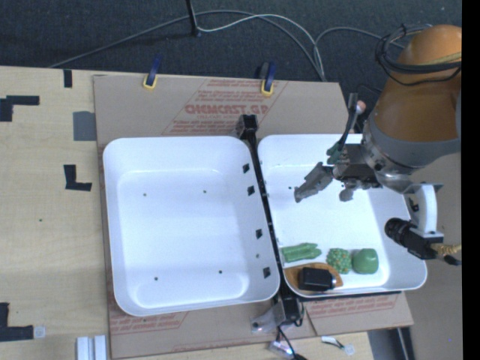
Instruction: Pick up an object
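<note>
My gripper (327, 188) hangs over the middle of the right bin (300, 152), its two grey fingers spread apart with nothing between them. Along that bin's front edge lie a green pea-pod-like piece (301, 252), a bumpy green broccoli-like piece (339, 259), a smooth green rounded piece (365, 261) and a black object (317, 279) resting on an orange-brown piece (334, 271). These objects sit well in front of the gripper, apart from it.
The left bin (180, 223) lies beside the right one, with a black divider (259, 201) between them. Both rest on a cardboard sheet (217, 107) held by clamps at the back. Cables run across the dark floor behind.
</note>
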Controlling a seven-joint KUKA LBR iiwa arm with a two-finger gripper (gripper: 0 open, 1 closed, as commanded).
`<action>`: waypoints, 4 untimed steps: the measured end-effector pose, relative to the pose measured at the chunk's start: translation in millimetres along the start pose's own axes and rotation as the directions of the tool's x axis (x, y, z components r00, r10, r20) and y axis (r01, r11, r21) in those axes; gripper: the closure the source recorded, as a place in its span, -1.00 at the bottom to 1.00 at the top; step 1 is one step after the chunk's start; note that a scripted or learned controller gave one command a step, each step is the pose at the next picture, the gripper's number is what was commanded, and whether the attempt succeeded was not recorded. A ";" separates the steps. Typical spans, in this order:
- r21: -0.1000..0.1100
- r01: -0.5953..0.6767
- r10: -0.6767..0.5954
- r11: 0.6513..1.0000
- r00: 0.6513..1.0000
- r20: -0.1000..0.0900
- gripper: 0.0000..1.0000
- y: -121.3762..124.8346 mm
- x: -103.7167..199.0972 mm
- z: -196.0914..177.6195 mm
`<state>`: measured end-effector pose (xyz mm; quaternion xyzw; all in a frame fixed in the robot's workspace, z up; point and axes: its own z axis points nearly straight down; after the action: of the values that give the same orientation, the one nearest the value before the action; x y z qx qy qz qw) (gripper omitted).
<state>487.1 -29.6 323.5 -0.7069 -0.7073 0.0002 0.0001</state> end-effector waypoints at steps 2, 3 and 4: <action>0.000 0.000 0.000 1.000 1.000 0.000 -1.00 63.5 72.6 -83.6; 0.000 0.000 0.000 1.000 1.000 0.000 -1.00 63.5 72.5 -83.6; 0.000 0.000 0.000 1.000 1.000 0.000 -1.00 63.5 72.5 -83.6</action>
<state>550.6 43.0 407.0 -0.7069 -0.7073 0.0002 -0.0001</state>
